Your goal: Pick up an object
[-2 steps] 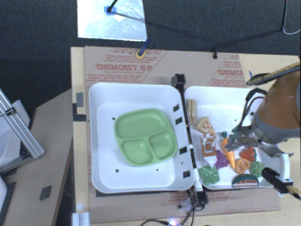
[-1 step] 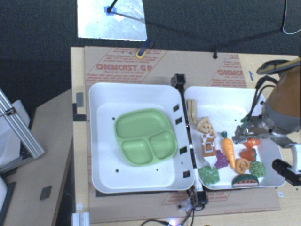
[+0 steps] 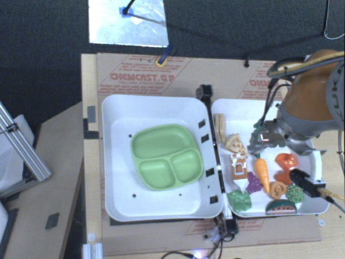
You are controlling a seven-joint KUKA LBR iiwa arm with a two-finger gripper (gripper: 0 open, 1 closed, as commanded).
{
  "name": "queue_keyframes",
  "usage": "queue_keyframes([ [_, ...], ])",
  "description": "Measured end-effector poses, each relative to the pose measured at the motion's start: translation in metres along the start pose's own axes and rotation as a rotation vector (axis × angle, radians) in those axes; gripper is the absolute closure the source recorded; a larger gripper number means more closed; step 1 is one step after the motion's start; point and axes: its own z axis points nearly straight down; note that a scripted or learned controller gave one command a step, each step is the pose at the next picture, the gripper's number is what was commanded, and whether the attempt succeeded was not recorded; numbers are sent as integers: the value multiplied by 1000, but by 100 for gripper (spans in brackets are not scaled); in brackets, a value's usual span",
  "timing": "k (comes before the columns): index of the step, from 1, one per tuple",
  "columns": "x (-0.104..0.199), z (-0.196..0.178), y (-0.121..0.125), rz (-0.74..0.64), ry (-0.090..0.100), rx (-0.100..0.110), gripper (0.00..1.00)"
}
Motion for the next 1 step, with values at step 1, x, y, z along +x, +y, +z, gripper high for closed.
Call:
queue_keyframes([
  [1, 37, -2, 32, 0, 0, -1, 100],
])
